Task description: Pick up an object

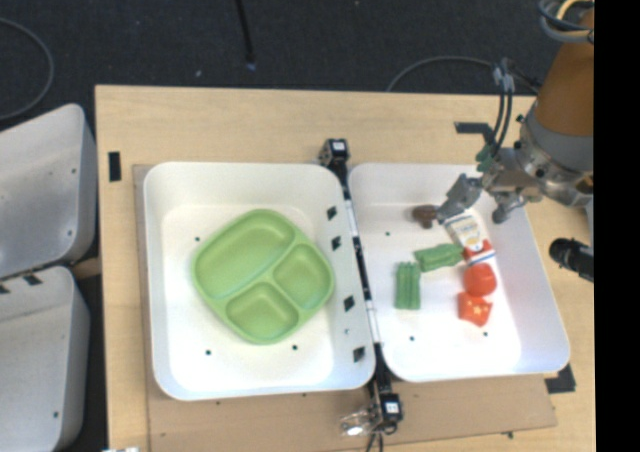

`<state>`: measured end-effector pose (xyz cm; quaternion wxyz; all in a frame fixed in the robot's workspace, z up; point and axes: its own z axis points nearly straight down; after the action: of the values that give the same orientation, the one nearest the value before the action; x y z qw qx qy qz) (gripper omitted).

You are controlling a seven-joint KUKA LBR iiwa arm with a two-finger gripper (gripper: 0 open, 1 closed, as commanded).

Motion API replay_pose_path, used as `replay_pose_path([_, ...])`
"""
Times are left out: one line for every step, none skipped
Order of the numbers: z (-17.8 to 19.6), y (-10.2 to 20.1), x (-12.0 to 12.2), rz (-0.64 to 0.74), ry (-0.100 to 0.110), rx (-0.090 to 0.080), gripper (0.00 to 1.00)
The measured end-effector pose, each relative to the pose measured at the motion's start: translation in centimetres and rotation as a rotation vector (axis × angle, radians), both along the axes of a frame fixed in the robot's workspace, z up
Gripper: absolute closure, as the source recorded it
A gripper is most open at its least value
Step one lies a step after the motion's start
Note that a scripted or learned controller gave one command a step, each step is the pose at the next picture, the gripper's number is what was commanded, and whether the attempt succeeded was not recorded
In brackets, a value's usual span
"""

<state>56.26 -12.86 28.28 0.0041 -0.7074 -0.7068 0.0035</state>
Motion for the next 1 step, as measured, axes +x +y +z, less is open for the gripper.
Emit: replay_pose_path([0.62, 0.02, 0.18, 0.002, -0.012, -0.002, 0.00])
